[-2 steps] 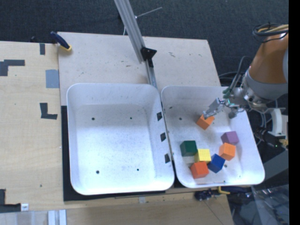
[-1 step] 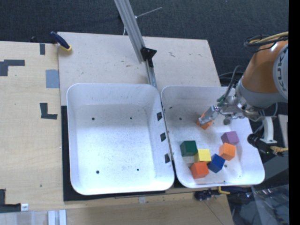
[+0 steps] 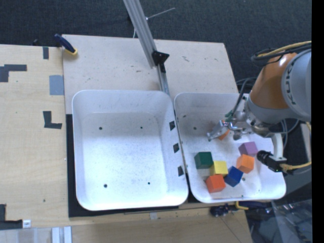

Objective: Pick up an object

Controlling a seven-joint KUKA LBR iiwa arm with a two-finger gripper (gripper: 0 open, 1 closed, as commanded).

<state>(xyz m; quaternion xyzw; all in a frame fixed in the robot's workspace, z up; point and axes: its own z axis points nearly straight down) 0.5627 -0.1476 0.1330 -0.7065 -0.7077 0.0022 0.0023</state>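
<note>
Hovering over the right bin (image 3: 188, 105), the gripper (image 3: 218, 133) sits up toward the middle of it, and honestly can't tell how the jaws stand, the tip is too small and blurry. All the blocks are bunched toward the near edge, so below the gripper in the camera view: green cube (image 3: 203, 159) closest, then yellow cube (image 3: 220, 167), red-orange cube (image 3: 215, 183), blue cube (image 3: 234, 176), orange cube (image 3: 245, 163) and purple cube (image 3: 248, 148) off to the right. They're packed tight, several touching, so green looks like the easiest grab. The left bin (image 3: 81, 110) has nothing in it.
</note>
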